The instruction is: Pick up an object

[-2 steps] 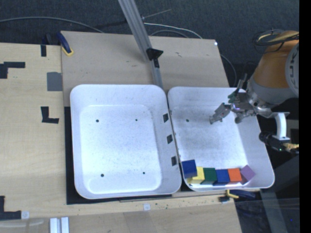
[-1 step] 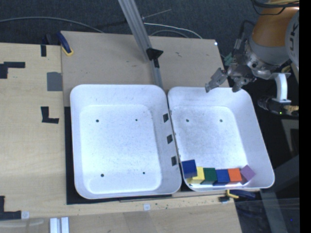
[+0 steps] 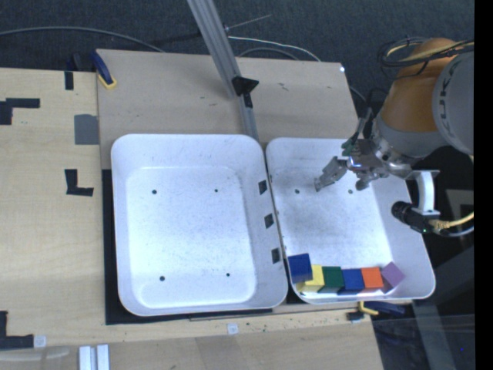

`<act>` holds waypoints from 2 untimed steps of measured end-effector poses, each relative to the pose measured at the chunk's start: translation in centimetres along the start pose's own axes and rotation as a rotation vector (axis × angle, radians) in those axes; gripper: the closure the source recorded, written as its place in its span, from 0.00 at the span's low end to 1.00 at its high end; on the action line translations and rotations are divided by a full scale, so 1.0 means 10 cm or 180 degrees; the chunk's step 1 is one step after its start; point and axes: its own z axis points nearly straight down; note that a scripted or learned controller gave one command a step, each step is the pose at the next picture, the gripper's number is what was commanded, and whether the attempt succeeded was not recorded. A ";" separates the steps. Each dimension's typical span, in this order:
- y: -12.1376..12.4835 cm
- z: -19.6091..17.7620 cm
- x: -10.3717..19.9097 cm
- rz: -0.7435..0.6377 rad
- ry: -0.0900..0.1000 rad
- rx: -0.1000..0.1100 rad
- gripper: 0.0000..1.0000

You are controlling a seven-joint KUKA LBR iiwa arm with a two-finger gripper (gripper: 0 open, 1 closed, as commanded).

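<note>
Camera view: two white bins sit side by side on the surface point(image 3: 185, 91). The blocks lie in the right bin point(image 3: 331, 230), packed in a row against its near rim. The row's long axis runs left to right along that rim. From left to right it comprises a blue block point(image 3: 299, 266) resting partly on a yellow block point(image 3: 312, 283), then a green block point(image 3: 333, 277), a second blue block point(image 3: 353, 280), an orange block point(image 3: 372, 277) and a purple block point(image 3: 392, 274) turned at a slant near the bin's right corner. Adjacent blocks touch or nearly touch. The tool point(image 3: 344, 174) hangs over the far half of the right bin, well apart from the row, pointing down and toward the left; its fingers are spread, with nothing between them. The bin floor between tool and row is open. The left bin point(image 3: 185, 222) adjoins the right bin along its inner wall.
</note>
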 end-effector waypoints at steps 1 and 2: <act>0.92 -0.66 -0.62 -0.0004 -0.0019 -0.0064 0.00; 0.25 0.31 -0.81 0.0008 0.0000 0.0003 0.00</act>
